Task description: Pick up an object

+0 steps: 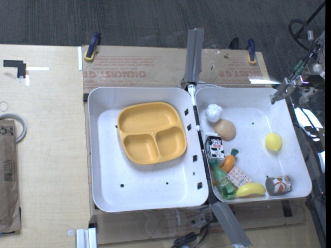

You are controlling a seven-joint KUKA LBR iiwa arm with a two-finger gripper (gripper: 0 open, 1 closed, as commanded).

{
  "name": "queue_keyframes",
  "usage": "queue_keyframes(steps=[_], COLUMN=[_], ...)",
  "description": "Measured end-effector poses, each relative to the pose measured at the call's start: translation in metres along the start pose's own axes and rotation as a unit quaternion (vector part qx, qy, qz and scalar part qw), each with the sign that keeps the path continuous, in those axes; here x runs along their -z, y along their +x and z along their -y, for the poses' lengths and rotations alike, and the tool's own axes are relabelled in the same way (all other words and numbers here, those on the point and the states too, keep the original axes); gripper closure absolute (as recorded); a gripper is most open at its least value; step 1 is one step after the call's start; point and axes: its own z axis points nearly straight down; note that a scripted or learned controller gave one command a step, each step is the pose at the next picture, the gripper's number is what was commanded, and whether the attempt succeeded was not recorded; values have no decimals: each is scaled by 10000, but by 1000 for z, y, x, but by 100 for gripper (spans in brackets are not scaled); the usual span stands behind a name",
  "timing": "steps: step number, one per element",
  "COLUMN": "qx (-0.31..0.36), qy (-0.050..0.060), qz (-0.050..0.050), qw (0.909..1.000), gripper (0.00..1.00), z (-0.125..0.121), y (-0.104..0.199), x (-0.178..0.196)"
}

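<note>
Yellow lemon is left lying apart from the clutter beside the yellow tray, easily taken; the hand's state cannot be told.

We see little of the arm, just a small cluster of parts at the right edge. They are pale grey and silvery metal, thin and angular, with bright white glints on them. A short grey piece juts from the cluster towards the left, which we take for the gripper, though it is too small to make out its form. A small green spot sits among the upper parts. Thin black cables curve in loops above them. We cannot make out screws or markings at this size.
</note>
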Motion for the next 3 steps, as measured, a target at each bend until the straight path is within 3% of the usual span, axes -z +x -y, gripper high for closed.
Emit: queue_keyframes(steps=[1,2,3], qx=[137,-51,-72], qy=[29,-32,-27], qz=[-63,-56,-23], qw=[9999,10000,10000], gripper=[0,0,100], z=[24,37,38], y=[-18,-16,-20], x=[-182,-187,-178])
